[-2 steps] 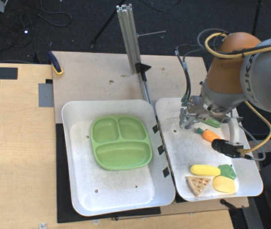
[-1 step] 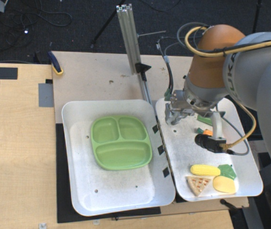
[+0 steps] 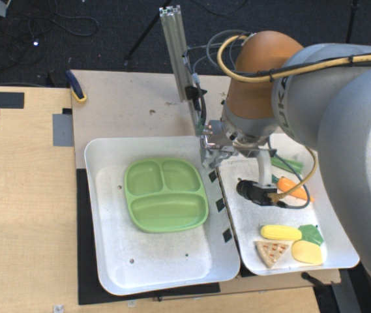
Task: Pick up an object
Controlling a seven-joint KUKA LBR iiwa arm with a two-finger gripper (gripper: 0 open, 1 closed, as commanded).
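In the right bin (image 3: 341, 256) lie several toy foods. An orange carrot (image 3: 293, 188) with a green top sits mid-bin, partly behind the arm. Near the front are a yellow corn cob (image 3: 280, 231), a pizza slice (image 3: 271, 253), a yellow rounded piece (image 3: 308, 252) and a green piece (image 3: 312, 232). My gripper (image 3: 210, 158) hangs over the seam between the two bins, at the far left corner of the right bin, left of the carrot. Nothing shows in its grasp.
The left bin (image 3: 107, 240) holds a green divided plate (image 3: 166, 195), just left of the gripper. A metal post (image 3: 180, 57) stands behind the bins. The bulky arm covers the right bin's far and right side.
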